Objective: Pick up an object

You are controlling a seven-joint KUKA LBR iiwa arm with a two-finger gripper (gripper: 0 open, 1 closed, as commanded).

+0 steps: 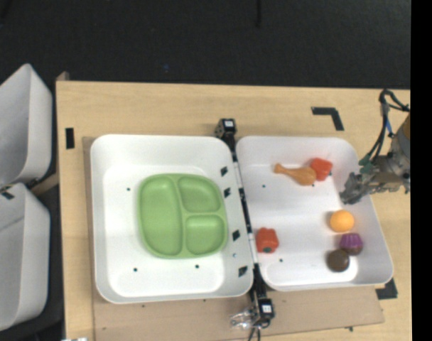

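Bins first: the left bin (116, 261) carries a green divided plate (182, 214); the right bin (294, 272) holds the small toys. From where I stand the gripper (358, 188) sits over that bin's right rim; whether it is spread I cannot tell. Orange ball (342, 221) lies nearest, just below. Descending here, it could strike the rim or nudge the ball rolling.
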